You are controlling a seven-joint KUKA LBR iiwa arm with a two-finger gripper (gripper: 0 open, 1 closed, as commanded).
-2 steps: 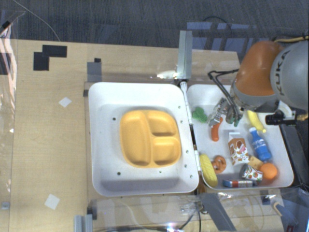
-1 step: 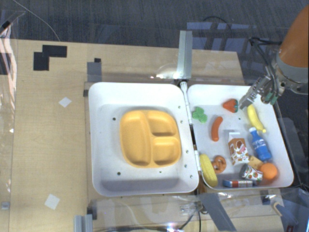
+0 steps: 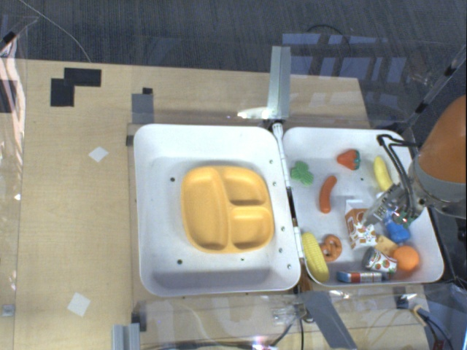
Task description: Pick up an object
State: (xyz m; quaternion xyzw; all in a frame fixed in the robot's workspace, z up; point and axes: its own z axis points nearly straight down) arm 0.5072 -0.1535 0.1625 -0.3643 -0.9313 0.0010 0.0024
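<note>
Camera view, bench with two white bins; positions given relative to the right bin (image 3: 292, 217).

- Left bin (image 3: 146, 217): touches the right bin's left wall; holds a yellow divided tray (image 3: 226, 208) at its middle.
- Arm (image 3: 445, 159): grey with an orange band, enters over the right bin's right wall.
- Gripper (image 3: 389, 210): low over the bin's right half, just above the blue object (image 3: 398, 232). Jaw state cannot be told; no item is visibly between the fingers.
- Strawberry (image 3: 349, 159): upper middle of the bin.
- Banana (image 3: 381, 173): upper right, beside the strawberry.
- Green toy (image 3: 300, 172): upper left, near the left wall.
- Sausage (image 3: 327, 194): centre left, tilted.
- Patterned carton (image 3: 357, 228): centre, just left of the gripper.
- Corn cob (image 3: 314, 256): lower left, along the left wall.
- Brown round item (image 3: 331, 248): touching the corn's right side.
- Orange (image 3: 407, 258): lower right corner.
- Small can (image 3: 379, 261): just left of the orange.
- Marker-like tube (image 3: 359, 276): along the bottom wall.
</note>
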